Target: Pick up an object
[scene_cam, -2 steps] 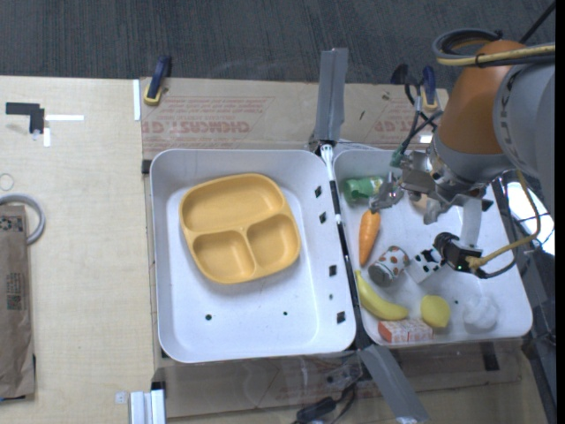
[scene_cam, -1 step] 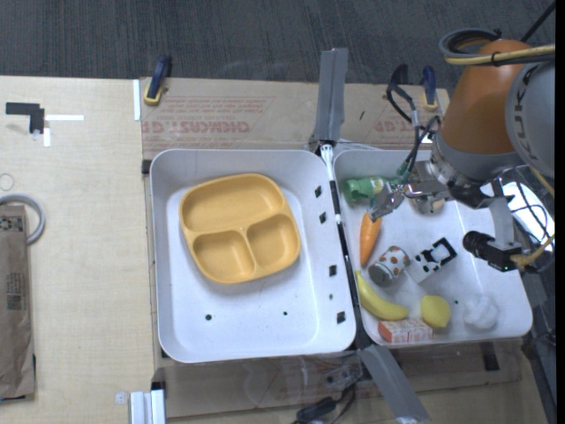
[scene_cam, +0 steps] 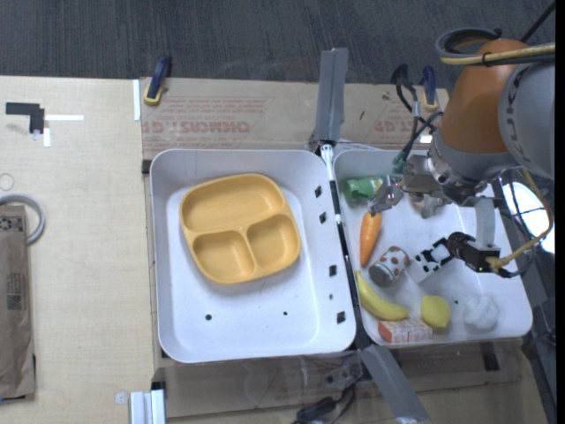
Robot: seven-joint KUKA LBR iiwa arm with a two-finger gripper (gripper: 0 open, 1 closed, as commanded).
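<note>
Jaws: we cannot tell their state. From above, our gripper [scene_cam: 408,193] hangs over the right bin [scene_cam: 519,318], near its back wall, empty so far as we see. We judge this the approach step; the carrot [scene_cam: 370,234] lies just below-left, beside the dividing wall, leaving little room.

Dark grey carpet floor [scene_cam: 221,16] along top. Light wood bench [scene_cam: 71,175] at left; brown cardboard sheet [scene_cam: 238,113] beneath the bins, held by a blue clamp [scene_cam: 158,79]. Lighting even, diffuse.
</note>
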